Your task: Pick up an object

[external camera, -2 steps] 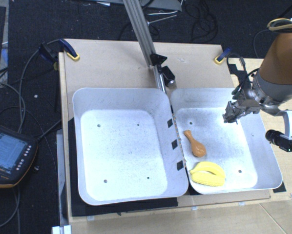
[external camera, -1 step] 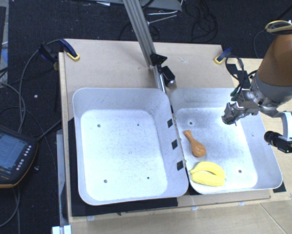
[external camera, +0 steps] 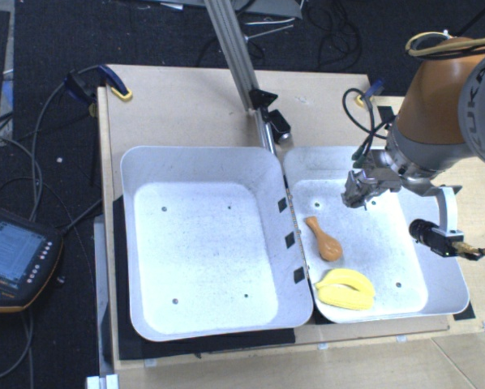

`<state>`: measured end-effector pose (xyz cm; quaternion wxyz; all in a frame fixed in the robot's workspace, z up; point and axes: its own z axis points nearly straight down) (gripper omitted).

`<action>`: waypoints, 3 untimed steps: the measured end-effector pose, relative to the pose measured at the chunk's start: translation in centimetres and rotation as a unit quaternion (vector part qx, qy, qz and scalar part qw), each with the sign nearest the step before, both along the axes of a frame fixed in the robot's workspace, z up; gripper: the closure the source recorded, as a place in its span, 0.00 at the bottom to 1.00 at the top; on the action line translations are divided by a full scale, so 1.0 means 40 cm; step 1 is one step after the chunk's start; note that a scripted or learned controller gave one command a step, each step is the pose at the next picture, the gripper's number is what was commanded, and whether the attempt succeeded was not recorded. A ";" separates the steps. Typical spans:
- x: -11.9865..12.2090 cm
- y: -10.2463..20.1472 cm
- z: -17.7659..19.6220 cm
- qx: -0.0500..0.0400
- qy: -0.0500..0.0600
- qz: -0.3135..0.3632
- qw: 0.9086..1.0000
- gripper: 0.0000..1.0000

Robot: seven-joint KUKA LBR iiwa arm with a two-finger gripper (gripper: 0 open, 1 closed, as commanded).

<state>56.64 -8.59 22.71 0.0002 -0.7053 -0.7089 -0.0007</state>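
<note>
Two shallow white bins sit side by side before us, and we judge our gripper hovers over the right bin to approach the wooden spoon or yellow banana below; its grasp state we cannot tell.

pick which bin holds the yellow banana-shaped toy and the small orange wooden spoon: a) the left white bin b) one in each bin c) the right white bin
c, since the yellow banana-shaped toy and the small orange wooden spoon both lie in the right white bin, in front of the gripper.
</note>
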 end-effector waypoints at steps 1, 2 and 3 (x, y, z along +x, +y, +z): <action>-0.045 0.118 -0.015 0.000 0.001 0.000 1.000 1.00; -0.068 0.231 -0.029 0.000 0.001 0.000 1.000 1.00; -0.099 0.362 0.009 0.000 0.000 0.000 1.000 1.00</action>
